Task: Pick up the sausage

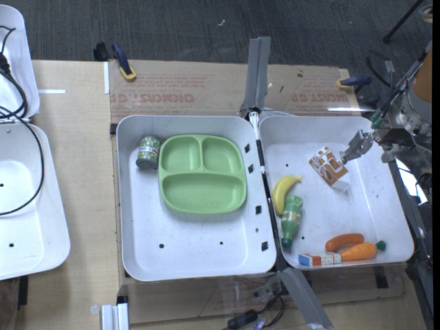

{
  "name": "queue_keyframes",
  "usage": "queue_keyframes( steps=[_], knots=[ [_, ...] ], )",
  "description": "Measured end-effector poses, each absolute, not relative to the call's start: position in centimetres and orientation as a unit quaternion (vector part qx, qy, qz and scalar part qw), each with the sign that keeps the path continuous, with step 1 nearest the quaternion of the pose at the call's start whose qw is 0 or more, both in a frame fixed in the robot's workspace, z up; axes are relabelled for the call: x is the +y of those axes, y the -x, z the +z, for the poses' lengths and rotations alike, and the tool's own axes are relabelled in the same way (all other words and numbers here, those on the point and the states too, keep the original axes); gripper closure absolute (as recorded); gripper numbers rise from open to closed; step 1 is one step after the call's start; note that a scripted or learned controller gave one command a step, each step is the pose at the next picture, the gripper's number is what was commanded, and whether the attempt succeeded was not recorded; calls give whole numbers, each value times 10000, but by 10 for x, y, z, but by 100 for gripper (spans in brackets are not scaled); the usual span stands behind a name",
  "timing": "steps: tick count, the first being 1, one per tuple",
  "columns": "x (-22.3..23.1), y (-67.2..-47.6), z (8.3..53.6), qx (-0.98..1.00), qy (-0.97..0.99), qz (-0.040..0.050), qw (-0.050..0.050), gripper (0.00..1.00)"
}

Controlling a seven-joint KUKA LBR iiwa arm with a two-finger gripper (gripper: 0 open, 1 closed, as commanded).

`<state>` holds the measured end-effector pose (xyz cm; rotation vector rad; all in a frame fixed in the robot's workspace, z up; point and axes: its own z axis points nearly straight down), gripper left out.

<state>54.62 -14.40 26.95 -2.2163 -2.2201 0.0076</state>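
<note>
The sausage (344,241) is a short reddish-orange link lying near the front right of the right bin (385,205). It lies just behind an orange carrot (359,251) with a green tip, and the two look to be touching. My gripper (357,146) hangs over the back right of the same bin, well behind the sausage. It sits just to the right of a white and orange carton (328,166). Nothing of the sausage is near the gripper.
A banana (284,189) and a green bottle (290,220) lie at the right bin's left side, and a small box (320,259) at its front edge. The left bin (137,239) holds a green divided plate (203,174) and a small can (148,151).
</note>
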Motion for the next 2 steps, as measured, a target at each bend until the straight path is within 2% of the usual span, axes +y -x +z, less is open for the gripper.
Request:
queue_keyframes(
  steps=[1, 2],
  knots=[
    [-150, -478, 180, -7651, 6439, 15, 27, 0],
    [-176, -477, 89, -8715, 4904, 1, 20, 0]
  ],
)
